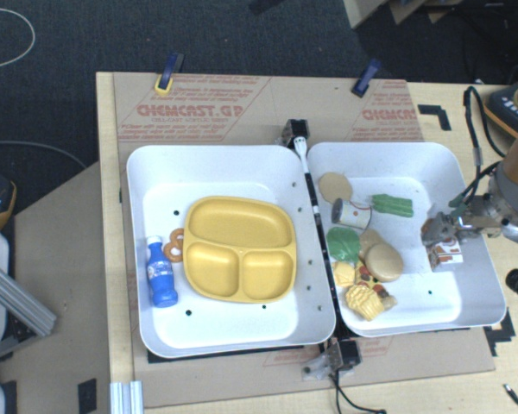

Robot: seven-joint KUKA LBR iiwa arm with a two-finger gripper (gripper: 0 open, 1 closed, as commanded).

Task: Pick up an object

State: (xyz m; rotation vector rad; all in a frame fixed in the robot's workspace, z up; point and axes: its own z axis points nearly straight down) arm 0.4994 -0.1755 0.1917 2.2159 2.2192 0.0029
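My gripper (442,231) hangs over the right side of the right bin (414,155), reaching in from the right. Directly below it I see a small red-and-white item (447,254); whether it rests on the bin floor or touches the gripper I cannot tell. To the gripper's left lie several toy foods: a tan bun (384,261), a green round piece (344,245), a green pickle (392,205), a tan disc (335,185), a white cylinder (355,215), yellow cheese (344,273) and a yellow crinkled piece (363,299).
The left bin (155,166) holds a yellow divided tray (239,248), a blue bottle (161,274) lying at its left and a small orange ring (174,244). Cables run along the bench's right side beside the arm (505,205).
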